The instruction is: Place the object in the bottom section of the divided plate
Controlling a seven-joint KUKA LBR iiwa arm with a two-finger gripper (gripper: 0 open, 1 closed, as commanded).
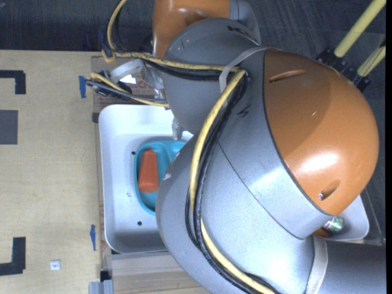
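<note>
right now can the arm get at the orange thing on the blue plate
Probably yes. The orange thing lies uncovered on the blue plate in the white bin, nothing stacked on it, and the arm already hangs over that bin.

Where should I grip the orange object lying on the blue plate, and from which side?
Grip the orange object across its narrow middle, coming straight down from above. It is an elongated piece lying flat on the blue plate, long axis running up-down in the camera view, so closing across its short left-right width probably suits best. The arm hides the plate's right part, so clearance there cannot be judged.
</note>
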